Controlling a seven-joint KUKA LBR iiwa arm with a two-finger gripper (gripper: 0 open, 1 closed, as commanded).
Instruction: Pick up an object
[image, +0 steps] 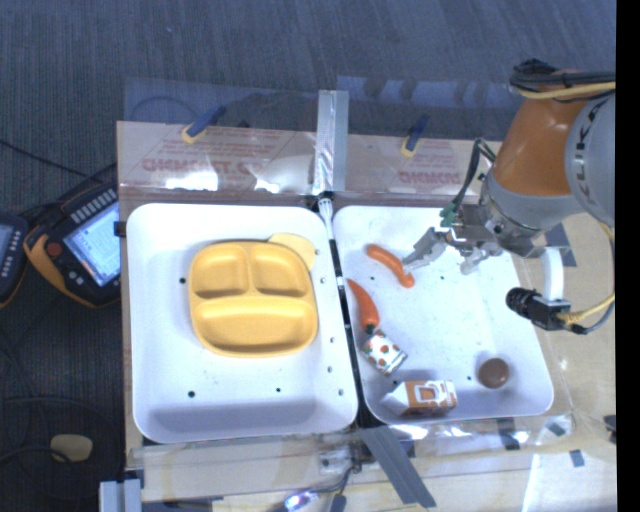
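- Objects for picking lie in the right bin (520, 300): an orange sausage-shaped piece (389, 265) near its upper left, a longer orange-red carrot-like piece (364, 302) along its left wall, a small white patterned item (384, 352) just below that piece, a small orange and white carton (430, 396) at the front edge, and a brown round object (493, 373) toward the front right.
- Gripper (448, 250) hangs over the upper middle of the right bin, just right of the sausage-shaped piece; its 2 fingers (425, 248) are spread apart with nothing between them.
- Arm (555, 150), grey with an orange band, enters from the right, and a black cylindrical part (530, 303) hangs below it on a cable.
- Left bin (150, 400) holds a yellow divided tray (253, 299) with 3 compartments, a pale yellow item (295, 243) tucked just behind its upper right corner.
- Clear plastic sheeting with blue and yellow clips (203, 123) lies behind both bins.
- Handheld control pendant (80, 245) sits on the floor left of the bench.
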